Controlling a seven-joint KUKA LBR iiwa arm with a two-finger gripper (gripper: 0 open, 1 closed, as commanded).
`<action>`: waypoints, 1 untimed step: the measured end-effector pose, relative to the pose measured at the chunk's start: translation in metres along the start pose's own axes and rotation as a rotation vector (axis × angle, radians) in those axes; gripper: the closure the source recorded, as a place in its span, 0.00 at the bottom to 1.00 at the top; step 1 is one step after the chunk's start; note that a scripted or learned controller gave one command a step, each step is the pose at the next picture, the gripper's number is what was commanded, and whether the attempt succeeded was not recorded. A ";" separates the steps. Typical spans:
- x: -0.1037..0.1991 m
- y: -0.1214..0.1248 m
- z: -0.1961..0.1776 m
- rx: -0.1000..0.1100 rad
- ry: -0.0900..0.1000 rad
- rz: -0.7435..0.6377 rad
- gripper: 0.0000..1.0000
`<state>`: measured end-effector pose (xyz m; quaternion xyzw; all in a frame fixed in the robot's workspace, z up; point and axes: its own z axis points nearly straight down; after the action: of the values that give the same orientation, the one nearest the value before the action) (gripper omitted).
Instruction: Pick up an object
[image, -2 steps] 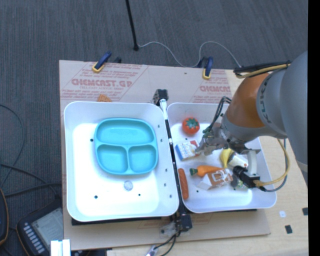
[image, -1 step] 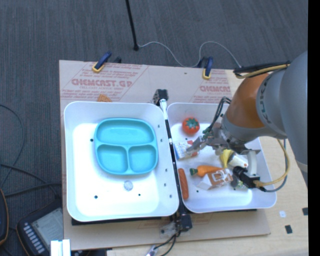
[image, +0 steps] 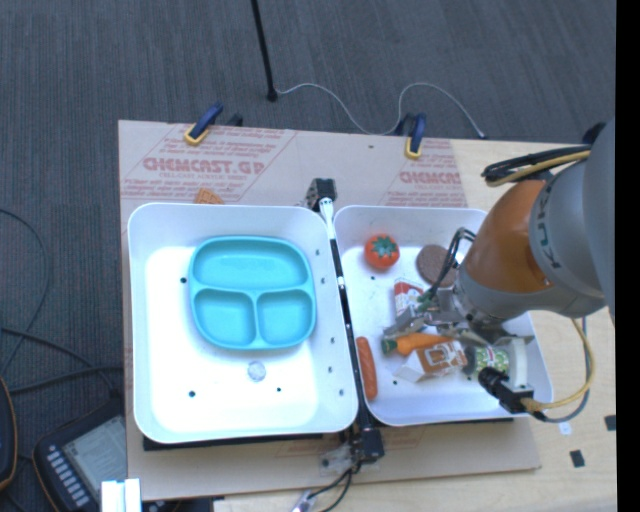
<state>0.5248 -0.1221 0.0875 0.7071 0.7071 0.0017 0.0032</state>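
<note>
Gripper (image: 418, 322) low over carrot (image: 420, 343) — right bin (image: 352, 262)

One fixed camera looks down on the desk (image: 330, 150) at a slant from above, far enough off to take in both white bins, the left bin (image: 145, 330) and the right bin (image: 352, 225), with grey carpet (image: 80, 70) around. The arm (image: 545, 240) enters from the view's right side.

Divided tray (image: 252, 293) in left bin (image: 160, 330); tomato (image: 381, 251), carrot (image: 418, 343) in right bin (image: 440, 405)
</note>
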 end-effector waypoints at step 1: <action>-0.001 0.001 -0.011 -0.002 -0.001 0.000 1.00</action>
<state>0.5257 -0.1227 0.0981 0.7073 0.7069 0.0021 0.0042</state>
